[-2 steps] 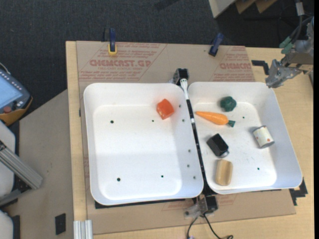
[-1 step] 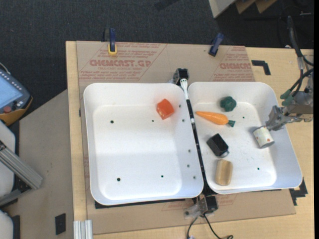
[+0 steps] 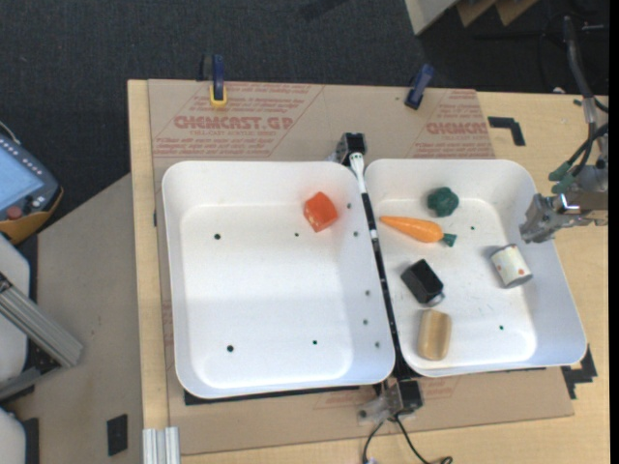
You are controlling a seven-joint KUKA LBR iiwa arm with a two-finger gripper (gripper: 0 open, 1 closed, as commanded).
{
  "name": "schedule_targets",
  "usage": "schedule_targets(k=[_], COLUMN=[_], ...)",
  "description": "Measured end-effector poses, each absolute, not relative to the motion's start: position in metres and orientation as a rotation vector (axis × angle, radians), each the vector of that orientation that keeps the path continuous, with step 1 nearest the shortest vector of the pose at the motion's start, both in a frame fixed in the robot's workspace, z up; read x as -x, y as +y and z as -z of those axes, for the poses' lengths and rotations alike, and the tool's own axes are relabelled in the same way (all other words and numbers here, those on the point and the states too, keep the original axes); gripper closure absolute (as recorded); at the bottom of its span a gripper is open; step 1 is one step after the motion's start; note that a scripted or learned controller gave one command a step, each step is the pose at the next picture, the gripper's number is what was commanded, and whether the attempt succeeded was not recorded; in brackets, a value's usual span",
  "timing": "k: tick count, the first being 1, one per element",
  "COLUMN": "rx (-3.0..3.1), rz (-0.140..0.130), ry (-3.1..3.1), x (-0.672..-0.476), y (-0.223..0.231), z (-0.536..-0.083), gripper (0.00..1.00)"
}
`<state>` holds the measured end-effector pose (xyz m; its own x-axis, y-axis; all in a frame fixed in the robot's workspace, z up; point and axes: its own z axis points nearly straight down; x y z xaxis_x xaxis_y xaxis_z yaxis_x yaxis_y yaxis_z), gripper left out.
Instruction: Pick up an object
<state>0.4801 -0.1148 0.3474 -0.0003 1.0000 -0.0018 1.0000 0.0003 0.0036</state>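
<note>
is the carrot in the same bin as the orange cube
No, the carrot lies in the right bin, while the orange cube sits across the divider in the left bin.

Robot lab: clamped bench [image 3: 290,114], white bins [image 3: 193,288].

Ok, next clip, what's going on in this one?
A robot arm is reaching in from the right, and its gripper sits over the right edge of the right bin, holding nothing that can be seen. That bin holds a carrot, a green ball, a black block, a white cylinder and a tan piece. An orange cube lies in the left bin.
</note>
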Motion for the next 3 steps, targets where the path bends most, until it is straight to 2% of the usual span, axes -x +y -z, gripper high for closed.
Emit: schedule_targets(k=[2,3], rx=[-2.213,-2.221], rz=[-0.006,0.007], ry=[2.216,2.235], x=[-0.482,-0.478], y=[-0.115,-0.048], z=[-0.368,-0.281], gripper=[1.0,1.0])
